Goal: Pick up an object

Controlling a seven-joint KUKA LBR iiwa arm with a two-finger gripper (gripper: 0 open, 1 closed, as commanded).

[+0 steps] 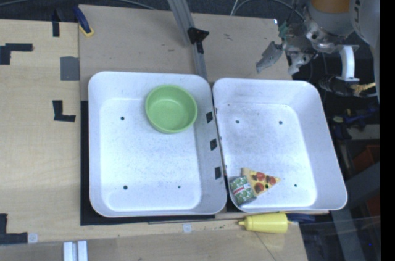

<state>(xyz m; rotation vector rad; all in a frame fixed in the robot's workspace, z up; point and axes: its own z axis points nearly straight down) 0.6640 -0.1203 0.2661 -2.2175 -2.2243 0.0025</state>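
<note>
Hovering beyond the right shallow white plastic bin (321, 130), my gripper (271, 58) carried nothing, jaws apparently spread. Approach stage; next, descent onto the flat pizza-slice toy (260, 180).

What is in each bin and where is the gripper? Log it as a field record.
left bin: round green plastic bowl, upright, near the far rim
right bin: flat toy pizza slice beside a small green printed packet, near corner
bench front edge: yellow squeeze bottle, lying down, outside the bins
gripper: above the bench, beyond the right bin's far rim, holding nothing
</note>
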